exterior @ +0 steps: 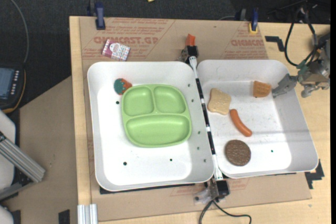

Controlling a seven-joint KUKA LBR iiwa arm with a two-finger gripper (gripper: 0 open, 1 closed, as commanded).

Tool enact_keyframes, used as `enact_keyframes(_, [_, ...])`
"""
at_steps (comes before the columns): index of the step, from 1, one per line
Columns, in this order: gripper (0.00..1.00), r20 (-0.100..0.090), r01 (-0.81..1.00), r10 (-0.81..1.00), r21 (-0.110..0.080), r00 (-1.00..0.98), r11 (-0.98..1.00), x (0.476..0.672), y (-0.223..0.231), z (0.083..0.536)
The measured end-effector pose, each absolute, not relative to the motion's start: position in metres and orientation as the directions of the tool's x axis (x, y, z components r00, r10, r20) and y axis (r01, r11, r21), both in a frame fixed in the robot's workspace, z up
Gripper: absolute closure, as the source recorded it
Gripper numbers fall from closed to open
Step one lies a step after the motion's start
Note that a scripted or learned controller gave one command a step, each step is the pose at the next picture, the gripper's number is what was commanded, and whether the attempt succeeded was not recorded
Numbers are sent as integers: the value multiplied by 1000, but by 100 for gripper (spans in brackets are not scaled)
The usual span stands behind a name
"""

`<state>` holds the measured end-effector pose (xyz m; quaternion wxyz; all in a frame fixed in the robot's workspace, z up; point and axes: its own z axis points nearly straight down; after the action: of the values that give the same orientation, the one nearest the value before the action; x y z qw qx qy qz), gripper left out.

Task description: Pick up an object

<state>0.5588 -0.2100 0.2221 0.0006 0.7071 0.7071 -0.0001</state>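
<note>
"Four bits of toy food sit in the right white bin. Nearest the arm is a small orange-brown chunk, squarish like a crust of bread, up by the far right of the bin floor."

"And the gripper?"

"Just beside that chunk, on its right, low over the bin's right wall. A grey finger slants down toward the chunk and ends just short of it. Nothing is between the fingers that I can see, but whether they're spread or pinched I honestly can't tell from where I stand."

"What else is in that bin?"

"One pale tan bread slice near the divider, left of the chunk. Below it an orange-red sausage lies slantwise, and nearer the front a round dark brown patty lies flat. All apart from one another."

"The other side?"

"The left white bin holds a light green plastic tray with three compartments, and a small round red-and-teal thing touching its upper left corner. Both bins rest on a brown cardboard sheet, with a little pink-and-white packet lying on it behind the left bin."
</note>
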Motion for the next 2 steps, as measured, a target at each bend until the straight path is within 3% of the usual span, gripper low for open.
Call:
enact_keyframes(1, [0,3,1000,1000,-4,-5,5,592,-168,77])
enact_keyframes(2, [0,-6,1000,1000,9,2,-2,624,-227,147])
